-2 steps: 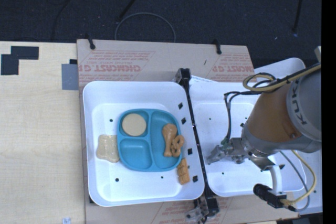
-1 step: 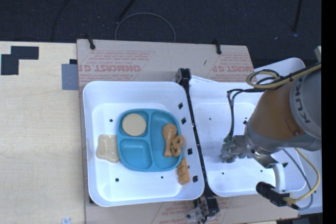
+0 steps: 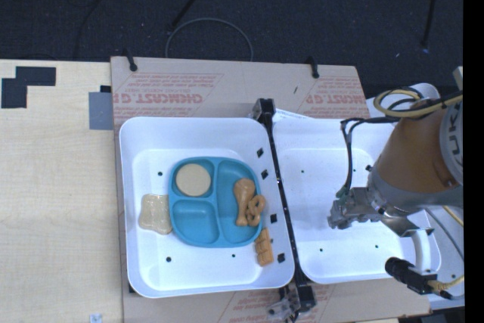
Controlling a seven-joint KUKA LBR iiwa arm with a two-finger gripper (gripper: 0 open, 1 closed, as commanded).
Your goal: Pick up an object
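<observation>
white right bin (image 3: 318, 268) under tool (image 3: 342, 214); blue tray (image 3: 198, 227) left.

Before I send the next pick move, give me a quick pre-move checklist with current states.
1. Targets present: ok; blue tray in the left bin holds a round tan piece and a pretzel-shaped piece.
2. Loose items beside the tray: ok; pale piece at its left, brown piece at its lower right.
3. Gripper over a target: not ok; it is over the right bin.
4. Finger state: cannot tell.
5. Object held: cannot tell.
</observation>
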